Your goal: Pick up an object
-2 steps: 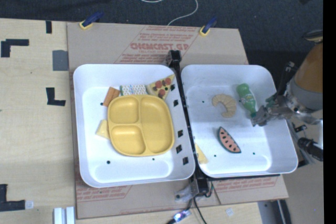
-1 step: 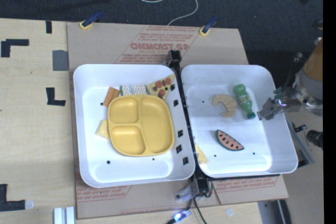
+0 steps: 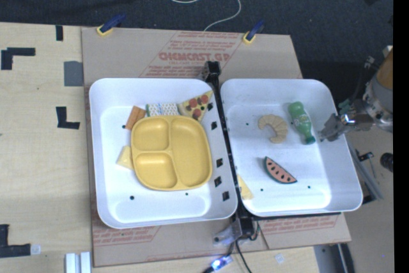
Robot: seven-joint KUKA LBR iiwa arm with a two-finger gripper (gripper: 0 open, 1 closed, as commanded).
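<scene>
The green bottle (image 3: 300,121), small with a paler label, lies in the right bin (image 3: 319,198) just beside the gripper (image 3: 332,128). Past it are a tan croissant (image 3: 275,128) and a watermelon slice (image 3: 280,171). I cannot tell how the gripper stands.

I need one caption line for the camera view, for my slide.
Gripper at right bin's edge beside green bottle, croissant and watermelon slice.
</scene>
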